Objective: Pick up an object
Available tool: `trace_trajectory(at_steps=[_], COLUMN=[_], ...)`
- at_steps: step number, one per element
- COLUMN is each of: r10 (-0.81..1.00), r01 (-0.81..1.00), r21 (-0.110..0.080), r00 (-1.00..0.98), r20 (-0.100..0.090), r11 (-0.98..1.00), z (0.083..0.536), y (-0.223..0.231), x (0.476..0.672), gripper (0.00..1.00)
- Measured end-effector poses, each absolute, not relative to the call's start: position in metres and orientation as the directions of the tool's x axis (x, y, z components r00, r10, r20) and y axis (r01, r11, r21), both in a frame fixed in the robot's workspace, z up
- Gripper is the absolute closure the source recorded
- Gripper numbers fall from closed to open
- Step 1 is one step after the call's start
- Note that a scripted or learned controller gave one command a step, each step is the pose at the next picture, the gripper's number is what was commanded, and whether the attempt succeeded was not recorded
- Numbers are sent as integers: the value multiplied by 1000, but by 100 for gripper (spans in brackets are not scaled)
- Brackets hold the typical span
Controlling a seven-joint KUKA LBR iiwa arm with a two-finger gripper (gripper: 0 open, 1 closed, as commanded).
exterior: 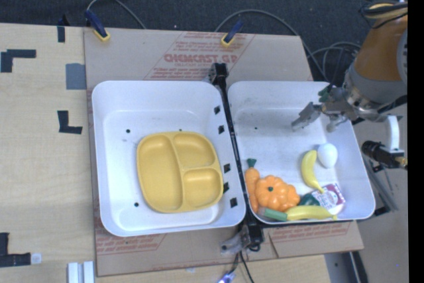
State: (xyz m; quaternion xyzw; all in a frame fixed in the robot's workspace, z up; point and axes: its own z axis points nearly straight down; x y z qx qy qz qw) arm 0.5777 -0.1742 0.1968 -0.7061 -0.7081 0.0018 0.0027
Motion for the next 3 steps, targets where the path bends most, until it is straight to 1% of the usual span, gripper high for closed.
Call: trace_trajectory(at_steps=[1, 2, 3], r10=[1000, 1000, 1000], r01=[1000, 1000, 1000], r21=[-2, 1, 2], r00=[-2, -8, -5], r20=[0, 9, 3], r11=[2, 8, 5], z=[141, 113, 84], y=[-207, -193, -208], x=[549, 543, 520], gripper=[0, 0, 0])
